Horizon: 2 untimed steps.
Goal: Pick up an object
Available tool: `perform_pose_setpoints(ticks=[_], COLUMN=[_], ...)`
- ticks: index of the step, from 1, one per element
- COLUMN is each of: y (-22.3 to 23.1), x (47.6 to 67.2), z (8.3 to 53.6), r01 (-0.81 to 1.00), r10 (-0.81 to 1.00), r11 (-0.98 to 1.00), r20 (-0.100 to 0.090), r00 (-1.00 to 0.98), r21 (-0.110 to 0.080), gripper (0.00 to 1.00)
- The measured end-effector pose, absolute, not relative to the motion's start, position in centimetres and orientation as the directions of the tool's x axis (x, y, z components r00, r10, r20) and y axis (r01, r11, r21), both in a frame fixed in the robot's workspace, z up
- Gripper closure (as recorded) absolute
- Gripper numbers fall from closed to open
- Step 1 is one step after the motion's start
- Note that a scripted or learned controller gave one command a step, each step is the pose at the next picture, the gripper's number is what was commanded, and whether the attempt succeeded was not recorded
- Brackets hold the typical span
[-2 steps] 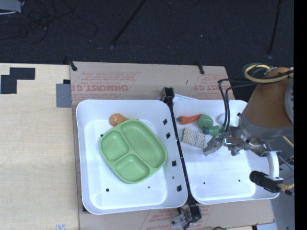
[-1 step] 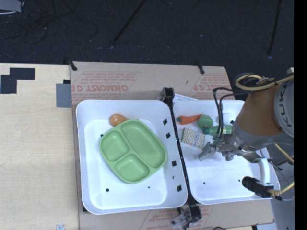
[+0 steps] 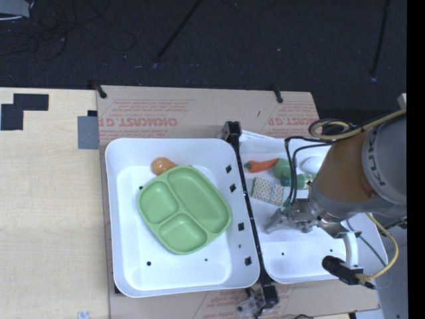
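My gripper point(image 3: 279, 221) is low in the right bin point(image 3: 299, 271), near its left wall, just below a small patterned packet point(image 3: 267, 190). An orange carrot-shaped piece point(image 3: 263, 165) lies at the far end of that bin, with a green object point(image 3: 285, 171) beside it, partly hidden by the arm. A white object point(image 3: 309, 163) sits behind the arm's orange band point(image 3: 345, 171). In the left bin point(image 3: 126, 258) a green divided plate point(image 3: 184, 209) lies flat, and a small orange ball point(image 3: 161, 165) touches its far edge. Nothing shows in the gripper.
The arm's wrist and cables cover much of the right bin's right half. A black divider point(image 3: 244, 211) runs between the two bins. Both bins rest on brown cardboard point(image 3: 166, 115) over a pale wooden bench point(image 3: 46, 211).
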<state>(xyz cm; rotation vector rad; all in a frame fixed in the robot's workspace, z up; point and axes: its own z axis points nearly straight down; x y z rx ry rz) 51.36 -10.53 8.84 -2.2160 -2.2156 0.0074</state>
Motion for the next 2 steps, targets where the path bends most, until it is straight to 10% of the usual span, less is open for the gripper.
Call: perform_pose_setpoints(ticks=[1, 2], y=[-10.7, -10.6], x=[51.4, 51.4], z=[10.1, 16.4], r01=[1.0, 1.0], r10=[1.0, 1.0], r11=[-0.007, 0.001], r20=[0.002, 0.0], r00=[0.007, -0.001], r21=[-0.007, 0.001], gripper=[1.0, 1.0])
